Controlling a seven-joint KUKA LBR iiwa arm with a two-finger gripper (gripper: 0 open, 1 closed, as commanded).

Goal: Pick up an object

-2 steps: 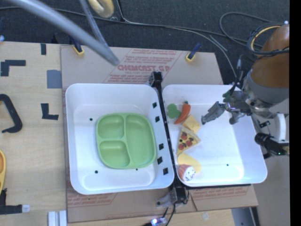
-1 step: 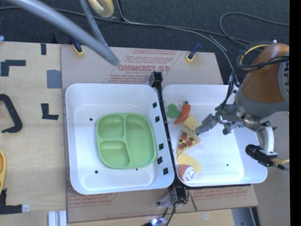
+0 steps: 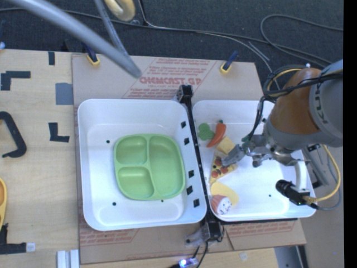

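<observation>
You see two white bins side by side on a brown cardboard sheet (image 3: 167, 74). The left bin (image 3: 92, 149) holds a green plate (image 3: 149, 166) with three sections. The plate sits flat near the middle of that bin.

The right bin (image 3: 262, 197) holds a bunch of small toy foods, all crowded on its left side. At the far end there is a small green piece (image 3: 206, 130). Just beside it lies an orange-red pepper (image 3: 218, 134), tilted. A pale yellow block (image 3: 226, 146) sits just near of the pepper. Closer to you lies a yellow and white piece (image 3: 223, 199), touching the near left part of the bin floor. Between these there are little red and yellow bits (image 3: 216, 172) that are too small to name.

The grey arm (image 3: 301, 113) comes in from the right, low over the right bin. The gripper (image 3: 231, 158) reaches left into the pile of toys, right by the yellow block and the small bits. You cannot tell how its fingers stand, because they are dark and blur into the toys. You cannot tell if anything is held.
</observation>
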